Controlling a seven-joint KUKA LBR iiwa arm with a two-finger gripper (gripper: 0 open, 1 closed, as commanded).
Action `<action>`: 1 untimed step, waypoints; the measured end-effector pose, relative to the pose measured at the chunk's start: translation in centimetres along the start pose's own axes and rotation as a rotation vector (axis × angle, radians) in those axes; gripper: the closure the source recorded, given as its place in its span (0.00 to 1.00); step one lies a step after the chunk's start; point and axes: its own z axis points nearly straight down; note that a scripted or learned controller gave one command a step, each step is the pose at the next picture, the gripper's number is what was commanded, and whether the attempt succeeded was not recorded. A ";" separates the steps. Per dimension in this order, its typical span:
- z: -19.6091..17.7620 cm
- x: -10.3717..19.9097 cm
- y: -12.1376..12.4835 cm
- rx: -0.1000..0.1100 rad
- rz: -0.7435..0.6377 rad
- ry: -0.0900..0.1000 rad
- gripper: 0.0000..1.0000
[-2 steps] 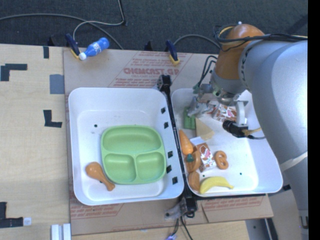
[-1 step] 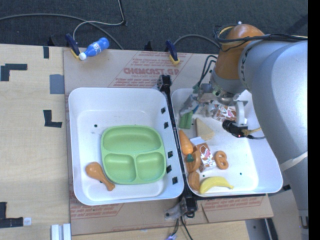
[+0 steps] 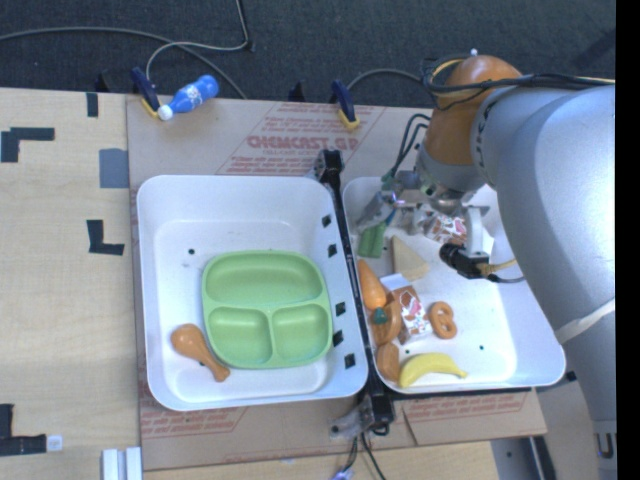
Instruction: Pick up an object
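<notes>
My gripper (image 3: 398,206) is down in the far part of the right bin (image 3: 500,353), under the orange band of the wrist. Just below it lie a small green object (image 3: 372,240) and a cream wedge (image 3: 409,258). Along the bin's left wall sit a carrot (image 3: 371,287), a red-and-white packet (image 3: 409,313) and an orange-brown piece (image 3: 387,359). A pretzel (image 3: 441,319) and a yellow banana (image 3: 431,370) lie toward the front. Whether anything sits in the gripper is hidden by the wrist.
The left bin (image 3: 165,218) holds a green divided plate (image 3: 266,307) and a toy drumstick (image 3: 198,349) at its front left. A blue bottle (image 3: 191,95) and clamps sit on the cardboard behind the bins. The bulky grey arm (image 3: 560,208) covers the right bin's right side.
</notes>
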 end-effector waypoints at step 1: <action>0.0 0.0 0.0 0.000 0.000 -0.001 0.00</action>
